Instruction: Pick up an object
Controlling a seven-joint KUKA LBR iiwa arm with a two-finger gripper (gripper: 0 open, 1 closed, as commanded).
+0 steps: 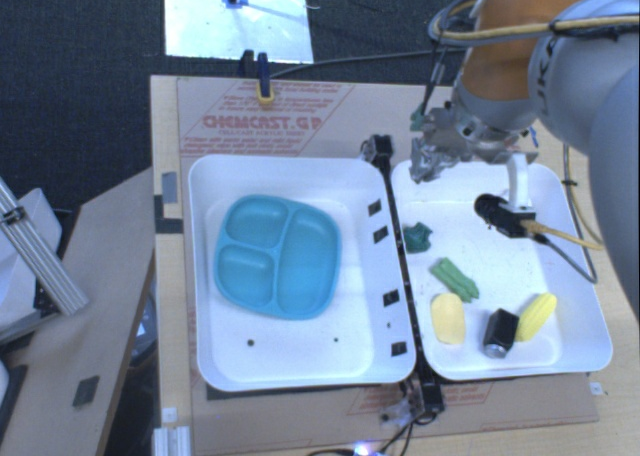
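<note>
Nearest the viewer, the right bin (565, 356) carries the loose stock for the pick. A black block (499, 332) lies between a pale yellow piece (448, 319) and a brighter yellow, corn-like piece (537, 315), close on both sides; such crowding probably leaves little room to close on any one alone. Farther in lie a light green piece (455, 279) and a small dark green piece (417, 237), each apart from its neighbours and so likely easier to take.

The left bin (290, 356), beside it on the tabletop (168, 284), holds a blue divided plate (277, 256) lying flat, well apart from the loose pieces.

At the far left corner of the right bin hangs the tool (425, 166), pointing down, above the bin floor and beyond the dark green piece, which is the candidate nearest to it. Nothing is seen in its grasp. Whether the tool is apart or together cannot be told from this slant. The pick appears not yet begun.
</note>
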